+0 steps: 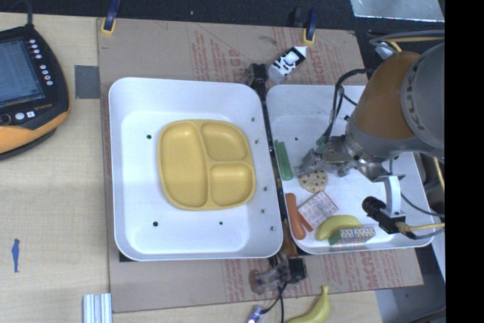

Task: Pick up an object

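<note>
So the arm is reaching into the right-hand white bin (299,104) from the right, and the gripper (321,160) is hanging low over the clutter there, right above the round speckled cookie-looking disc (312,179). Looks to me like it's in the approach/descend part of the pick, nothing lifted yet. I honestly can't tell from this slanted view how the pincer is set, it's just a dark metallic blob at that spot, so no call on that.

The candidates are all sitting in the right bin: the cookie just under the tool, a flat green stick (283,160) lying along the left wall, a red-and-white checkered packet (317,205) nearer the front, an orange carrot-shaped piece (294,215) beside it, and a yellow plastic banana (338,225) at the near edge.

The left bin is holding a yellow divided plastic plate (206,163), well apart from the action.

My guess at the next move: finishing the drop squarely onto the cookie, closing on it, then lifting straight up. It's flat, so getting purchase could be tricky.
</note>
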Available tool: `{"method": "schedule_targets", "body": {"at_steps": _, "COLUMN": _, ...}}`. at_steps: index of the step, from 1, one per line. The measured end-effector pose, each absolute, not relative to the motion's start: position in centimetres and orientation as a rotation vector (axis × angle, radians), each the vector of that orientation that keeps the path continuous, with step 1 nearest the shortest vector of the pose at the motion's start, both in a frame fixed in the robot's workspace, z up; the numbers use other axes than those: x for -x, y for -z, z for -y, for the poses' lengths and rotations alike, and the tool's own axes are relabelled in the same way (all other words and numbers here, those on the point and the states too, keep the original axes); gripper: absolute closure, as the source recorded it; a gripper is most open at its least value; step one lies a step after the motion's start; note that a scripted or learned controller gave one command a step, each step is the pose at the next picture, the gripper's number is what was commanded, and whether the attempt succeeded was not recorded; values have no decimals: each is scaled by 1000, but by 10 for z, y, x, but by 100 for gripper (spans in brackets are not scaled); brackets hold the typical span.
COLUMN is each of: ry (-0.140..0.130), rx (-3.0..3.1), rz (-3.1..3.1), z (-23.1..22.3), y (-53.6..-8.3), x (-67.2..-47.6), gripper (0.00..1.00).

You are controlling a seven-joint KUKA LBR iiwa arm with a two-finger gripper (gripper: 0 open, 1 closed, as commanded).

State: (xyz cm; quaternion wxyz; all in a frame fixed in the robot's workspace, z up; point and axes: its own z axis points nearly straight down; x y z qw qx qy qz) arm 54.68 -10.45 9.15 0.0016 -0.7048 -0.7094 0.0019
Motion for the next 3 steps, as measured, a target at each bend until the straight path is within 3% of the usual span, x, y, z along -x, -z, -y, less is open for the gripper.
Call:
{"method": "schedule_targets", "body": {"at_steps": 1, "ry": -3, "rx": 2212, "rz": 2231, "z": 106, "y": -104, "x": -549, "gripper": 100}}
{"method": "schedule_targets", "body": {"at_steps": 2, "ry": -4, "rx": 2211, "rz": 2232, "z": 106, "y": -104, "x": -549, "gripper": 0}}
{"method": "schedule_targets", "body": {"at_steps": 3, "ry": -1, "rx": 2217, "rz": 2224, "z": 101, "y": -138, "x": -545, "gripper": 0}}
